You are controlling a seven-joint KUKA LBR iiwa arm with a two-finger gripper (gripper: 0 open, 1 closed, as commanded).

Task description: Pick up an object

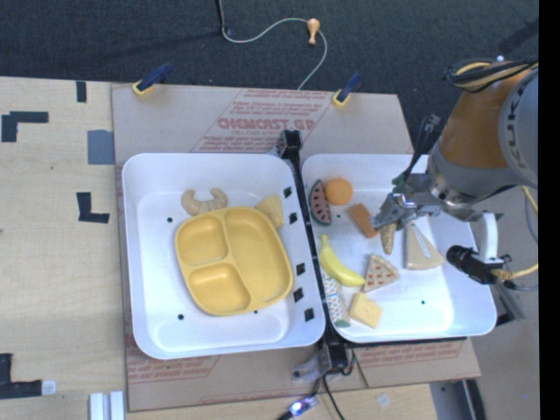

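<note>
Arm reaching into the right bin among toy foods.

Camera view: the gripper (pixel 391 219) hangs low over the right bin (pixel 455 318), its fingers slightly spread and pinching nothing, tips just beside the brown piece (pixel 362 220) at its 9 o'clock. A pale wedge (pixel 421 250) lies at its 4 o'clock, a pizza slice (pixel 380 273) at 6, a banana (pixel 339 267) at 8. The orange (pixel 339 191) and watermelon slice (pixel 319 202) sit at 10 o'clock. The left bin (pixel 144 261) carries a yellow divided tray (pixel 233 261).
</note>
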